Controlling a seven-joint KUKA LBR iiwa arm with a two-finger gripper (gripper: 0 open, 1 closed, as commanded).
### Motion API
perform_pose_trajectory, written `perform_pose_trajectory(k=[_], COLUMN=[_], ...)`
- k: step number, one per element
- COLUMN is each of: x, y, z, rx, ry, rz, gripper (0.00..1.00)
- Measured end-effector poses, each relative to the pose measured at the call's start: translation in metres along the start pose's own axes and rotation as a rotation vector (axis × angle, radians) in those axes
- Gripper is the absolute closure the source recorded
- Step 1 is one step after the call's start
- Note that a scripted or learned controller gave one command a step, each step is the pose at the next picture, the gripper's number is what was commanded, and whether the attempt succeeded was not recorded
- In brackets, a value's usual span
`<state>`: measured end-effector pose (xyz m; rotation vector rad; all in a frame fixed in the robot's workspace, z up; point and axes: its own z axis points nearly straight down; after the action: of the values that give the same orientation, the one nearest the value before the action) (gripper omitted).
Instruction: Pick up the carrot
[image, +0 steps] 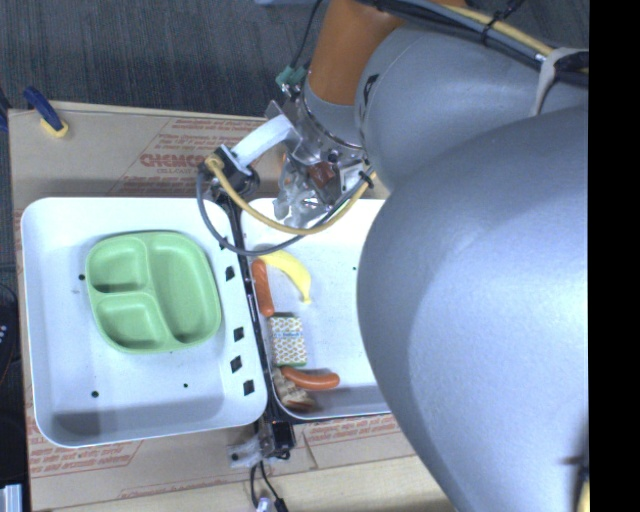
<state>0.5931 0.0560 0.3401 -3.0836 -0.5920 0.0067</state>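
The grey arm (480, 270) comes in from the right and covers much of the view. Its orange band (345, 45) sits above the wrist. The gripper (300, 205) points downward at the upper middle.

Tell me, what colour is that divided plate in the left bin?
Pale green. The divided plate shows plainly in the camera view, lying in the left white bin.

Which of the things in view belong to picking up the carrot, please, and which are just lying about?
For the job:
carrot
gripper, above the right bin's far end

Lying about:
banana
sausage
patterned block
green tray in the left bin
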Motion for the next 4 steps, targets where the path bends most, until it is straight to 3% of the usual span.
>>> perform_pose_trajectory(k=[1, 2, 3, 4], x=[0.046, 0.044, 0.097, -0.023], y=[-0.065, -0.151, -0.135, -0.079], z=[0.001, 0.073, 0.1, 0.147], rx=[-0.001, -0.001, -0.002, 0.002], ry=[0.001, -0.002, 0.0, -0.003], rz=[0.064, -0.009, 0.17, 0.019], gripper=[1.0, 1.0, 1.0, 1.0])
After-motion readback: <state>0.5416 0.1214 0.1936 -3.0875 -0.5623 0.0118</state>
